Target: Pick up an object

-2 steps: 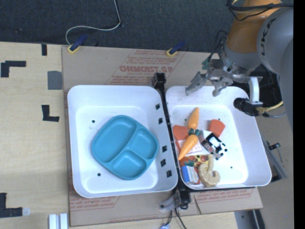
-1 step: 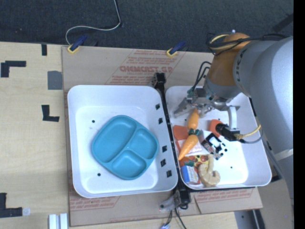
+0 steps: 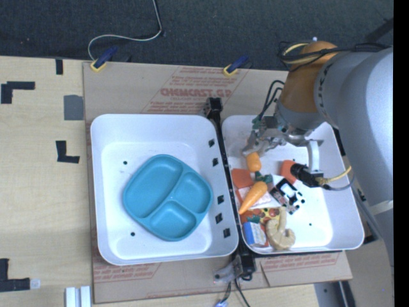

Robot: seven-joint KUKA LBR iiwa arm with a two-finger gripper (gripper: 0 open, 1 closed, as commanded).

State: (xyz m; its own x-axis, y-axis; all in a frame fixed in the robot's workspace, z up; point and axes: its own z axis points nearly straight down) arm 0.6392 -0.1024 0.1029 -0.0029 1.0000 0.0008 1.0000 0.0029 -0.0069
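My gripper (image 3: pixel 254 147) hangs low over the far left part of the right bin (image 3: pixel 339 219), with the grey arm coming in from the right. Just below its tip lies a small orange piece (image 3: pixel 254 162), very close to it; I cannot tell whether they touch. Nearer the front lie an orange carrot (image 3: pixel 254 196), a black-and-white checkered item (image 3: pixel 289 195), a beige lumpy toy (image 3: pixel 281 233) and a red-and-blue packet (image 3: pixel 253 231). A small red-orange object (image 3: pixel 287 169) sits right of the orange piece.
The left bin (image 3: pixel 108 139) holds a blue divided plate (image 3: pixel 167 197). A black divider (image 3: pixel 220 165) runs between the two bins. The right bin's items crowd its left half, and its right front floor (image 3: pixel 323 226) is bare white.
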